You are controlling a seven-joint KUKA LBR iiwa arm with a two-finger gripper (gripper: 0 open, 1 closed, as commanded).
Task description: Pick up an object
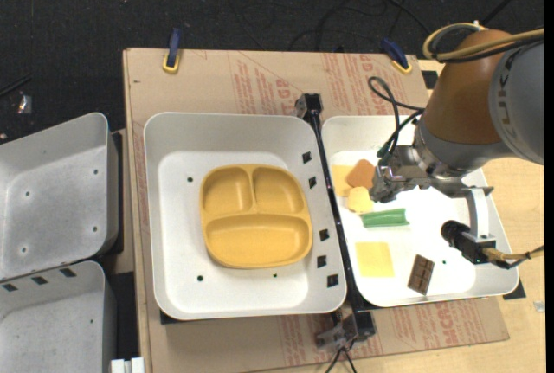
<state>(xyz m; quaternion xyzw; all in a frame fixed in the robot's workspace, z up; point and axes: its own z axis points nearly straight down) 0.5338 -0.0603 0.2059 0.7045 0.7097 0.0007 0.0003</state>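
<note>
The right bin (450, 280) holds an orange piece (358, 173), a pale yellow lump (357, 200), a green stick (383, 218), a flat yellow square (374, 259) and a brown bar (421, 274). My gripper (383, 186) hangs low over the bin's left part, right beside the orange piece and the yellow lump, just above the green stick. The wrist hides its fingertips. Nothing shows between them.
The left bin (164, 189) holds a yellow divided plate (256, 215). A black divider with clips runs between the two bins. Grey metal trays lie at the far left, off the bench. Cables trail on the dark floor behind.
</note>
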